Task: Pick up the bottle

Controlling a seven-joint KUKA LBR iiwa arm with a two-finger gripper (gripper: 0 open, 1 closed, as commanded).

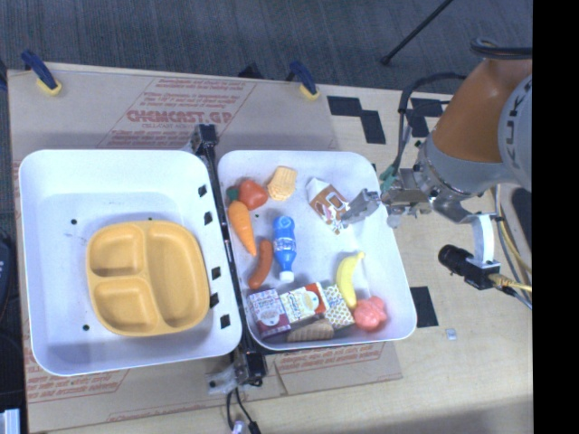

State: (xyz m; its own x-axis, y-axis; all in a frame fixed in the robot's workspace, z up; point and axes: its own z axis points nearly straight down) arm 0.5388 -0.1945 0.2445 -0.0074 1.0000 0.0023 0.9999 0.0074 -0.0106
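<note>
- While the arm (479,125) reaches in from the right, its gripper (357,208) hangs over the upper right part of the right bin (391,269), beside a small white and brown packet (326,199).
- Whether the jaws are parted or closed, I cannot tell; the fingertips blur into the packet beneath them.
- Bottle (284,246): small, lying on its side near the middle of the right bin, roughly lengthwise from top to bottom of the view. Body is blue, with a pale band of label across it and a white cap end pointing toward the lower edge of the bin.
- Bottle is apart from the gripper, to its left and lower.
- Left of the bottle: an orange carrot (242,225) and a reddish sausage (261,262), the sausage just beside it.
- Above the bottle: a red-orange tomato-like piece (252,193) and a yellow waffle-textured piece (282,183).
- Right of the bottle: a yellow banana (348,277), with a pink item (369,313) below it.
- Below the bottle's cap: a printed carton (294,306) lying along the lower wall.
- Left bin (54,179): holds a yellow divided plate (145,277) with three compartments.
</note>
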